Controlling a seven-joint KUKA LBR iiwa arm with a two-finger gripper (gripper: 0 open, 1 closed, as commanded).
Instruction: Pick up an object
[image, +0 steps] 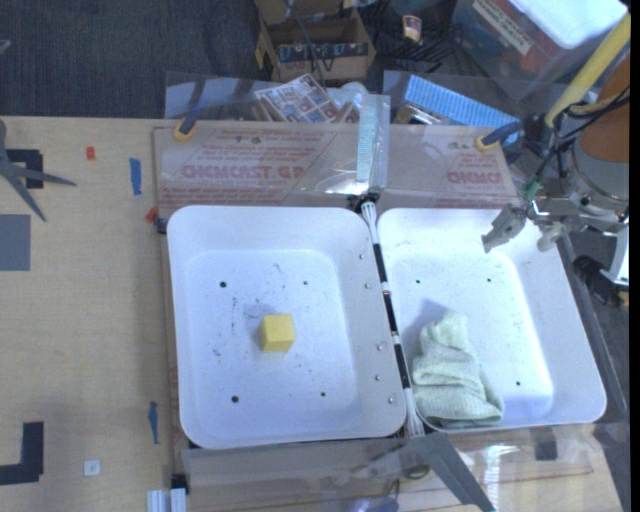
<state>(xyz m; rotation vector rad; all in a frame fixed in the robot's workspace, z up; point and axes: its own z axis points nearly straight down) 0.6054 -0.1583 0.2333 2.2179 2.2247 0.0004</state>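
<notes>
waiting up high with nothing in the gripper

i am keeping the gripper (522, 232) up by the far right corner of the right bin (570, 400). its two fingers are standing apart and i am seeing nothing between them. i think it is sitting there so both bins are staying in clear sight.

the yellow block (277, 332) is lying alone in the middle of the left bin (200, 410), easy to reach. the green cloth (452, 372) is bunching up by the near left wall of the right bin, well apart from the gripper.

both bins are resting on a wooden bench (80, 330), with boxes and wires piling up behind.
</notes>
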